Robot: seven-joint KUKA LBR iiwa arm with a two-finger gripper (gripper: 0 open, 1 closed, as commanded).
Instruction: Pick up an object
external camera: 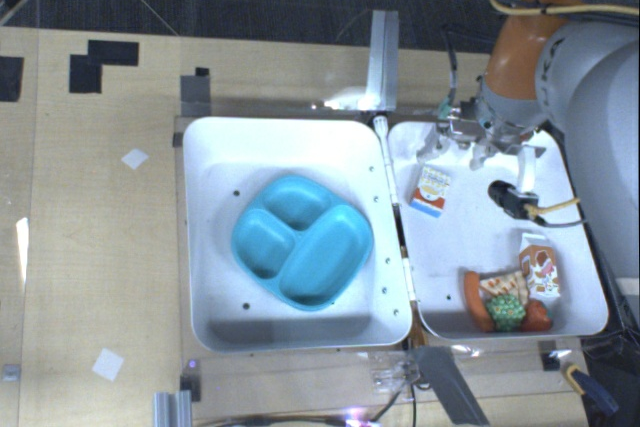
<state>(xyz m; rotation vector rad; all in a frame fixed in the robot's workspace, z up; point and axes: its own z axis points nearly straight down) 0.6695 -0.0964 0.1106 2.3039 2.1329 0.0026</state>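
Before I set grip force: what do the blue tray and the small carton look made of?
Blue tray: likely molded plastic, given its smooth, uniform color, rounded compartments and soft sheen. Small carton: probably printed cardboard, with flat faces and crisp edges.

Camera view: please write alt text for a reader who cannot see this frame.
A grey KUKA arm reaches in from the right, its gripper over the far end of the right bin, near a small carton. Toy food fills that bin's near corner; the left bin holds a blue divided plate.
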